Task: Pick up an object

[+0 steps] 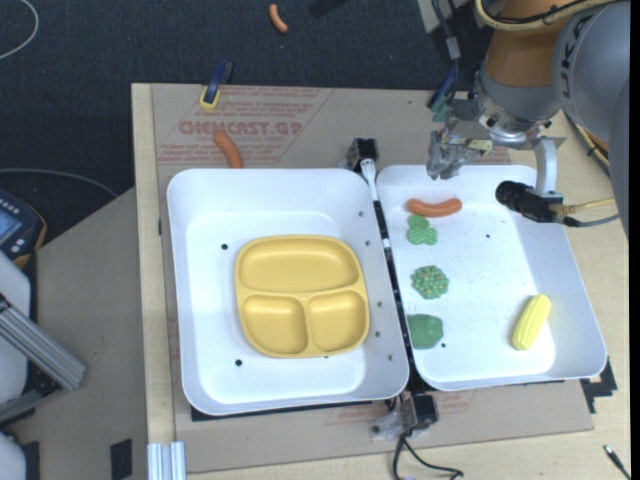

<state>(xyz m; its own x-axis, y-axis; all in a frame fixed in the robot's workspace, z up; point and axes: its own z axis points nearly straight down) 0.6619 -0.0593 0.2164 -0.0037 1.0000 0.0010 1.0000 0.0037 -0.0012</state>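
Note:
My gripper (441,167) hangs over the far left corner of the right bin (560,268), its tips close together with nothing between them. Just in front of it lies an orange sausage (434,207). Below that, down the bin's left side, sit a small green broccoli piece (421,232), a round green pea cluster (430,281) and a green leafy piece (425,330). A yellow corn cob (531,321) lies near the bin's front right.
The left bin (195,268) holds a yellow divided plate (300,294). Another orange sausage (229,149) lies on the cardboard behind the left bin, and a blue-yellow clip (213,88) sits at the far edge. A black camera mount (525,200) hangs beside the wrist.

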